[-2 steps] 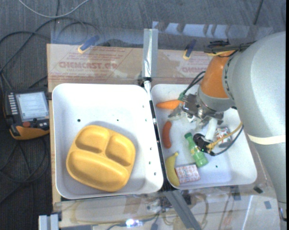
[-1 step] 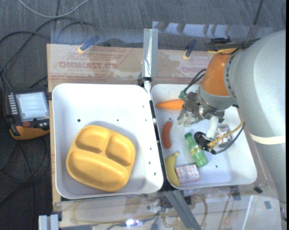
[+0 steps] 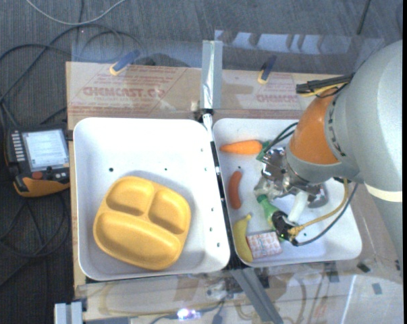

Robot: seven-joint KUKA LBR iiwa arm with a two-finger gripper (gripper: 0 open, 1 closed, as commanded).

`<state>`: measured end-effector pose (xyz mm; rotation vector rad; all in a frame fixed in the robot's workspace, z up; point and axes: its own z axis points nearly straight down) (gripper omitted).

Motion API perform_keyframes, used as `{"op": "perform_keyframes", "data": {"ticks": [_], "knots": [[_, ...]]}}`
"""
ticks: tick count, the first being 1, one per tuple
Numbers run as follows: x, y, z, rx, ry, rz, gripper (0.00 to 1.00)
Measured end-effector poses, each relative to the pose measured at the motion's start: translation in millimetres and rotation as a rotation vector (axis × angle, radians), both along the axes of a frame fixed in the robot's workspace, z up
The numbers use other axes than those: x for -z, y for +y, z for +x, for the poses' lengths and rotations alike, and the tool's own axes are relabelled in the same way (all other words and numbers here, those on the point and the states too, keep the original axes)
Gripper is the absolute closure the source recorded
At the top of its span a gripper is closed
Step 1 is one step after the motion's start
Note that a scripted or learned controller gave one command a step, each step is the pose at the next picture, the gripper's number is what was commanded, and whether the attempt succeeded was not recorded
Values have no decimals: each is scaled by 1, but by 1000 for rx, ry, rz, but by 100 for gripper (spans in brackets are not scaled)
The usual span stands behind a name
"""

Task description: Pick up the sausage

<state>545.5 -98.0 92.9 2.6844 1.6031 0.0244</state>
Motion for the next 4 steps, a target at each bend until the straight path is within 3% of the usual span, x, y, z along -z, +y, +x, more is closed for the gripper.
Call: {"op": "perform_keyframes", "data": {"ticks": [1,2,3,4], "knots": [[-90,14,-15,184,25,4,100],[-90,14,-15,184,25,3,0],[3,4,9,206,11,7,0],[-7,4,10,205,10,7,100]]}}
